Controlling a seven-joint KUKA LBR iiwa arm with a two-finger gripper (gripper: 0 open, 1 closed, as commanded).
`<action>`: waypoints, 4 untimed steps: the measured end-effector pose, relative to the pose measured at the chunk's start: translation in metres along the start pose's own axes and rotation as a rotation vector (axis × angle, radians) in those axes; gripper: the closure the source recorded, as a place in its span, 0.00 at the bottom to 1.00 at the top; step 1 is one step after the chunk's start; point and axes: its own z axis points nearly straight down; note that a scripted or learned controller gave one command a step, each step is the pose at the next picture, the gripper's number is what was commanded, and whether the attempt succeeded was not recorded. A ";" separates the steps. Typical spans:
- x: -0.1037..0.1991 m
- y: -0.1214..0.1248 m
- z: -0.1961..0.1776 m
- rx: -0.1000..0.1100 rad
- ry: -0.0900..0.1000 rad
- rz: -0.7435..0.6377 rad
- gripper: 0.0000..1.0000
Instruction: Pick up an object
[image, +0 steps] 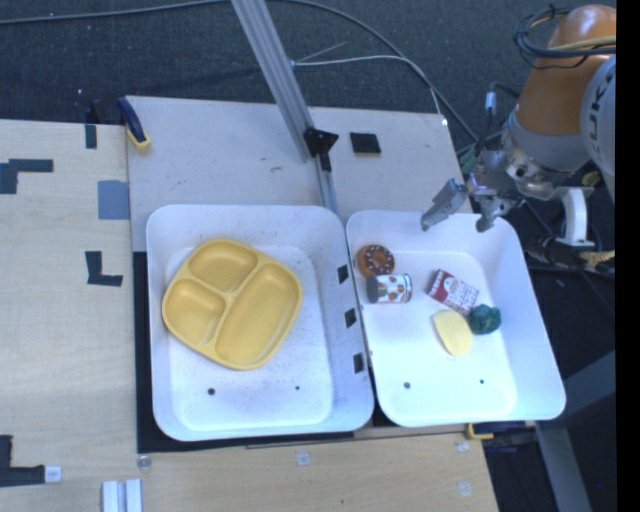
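The right bin (500, 390) holds a brown doughnut (376, 260), a small can with a red label (390, 289) lying on its side, a red and white packet (454, 291), a yellow lemon-shaped piece (453, 332) and a small teal object (486, 319). My gripper (462, 210) hangs over the bin's far edge, above and behind the packet. Its two grey fingers (440, 207) are spread apart with nothing between them. It touches none of the objects.
The left bin (180, 400) carries a yellow divided tray (233, 302). A slanted metal bar (283, 75) runs down to the gap between the bins. Cables lie behind the right bin, and the arm's orange band (565, 75) is at the upper right.
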 end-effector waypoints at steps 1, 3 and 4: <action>0.001 0.002 -0.009 -0.013 -0.001 -0.003 0.00; 0.006 0.002 0.112 -0.010 -0.002 -0.003 0.00; 0.015 0.007 0.164 -0.014 0.000 -0.003 0.00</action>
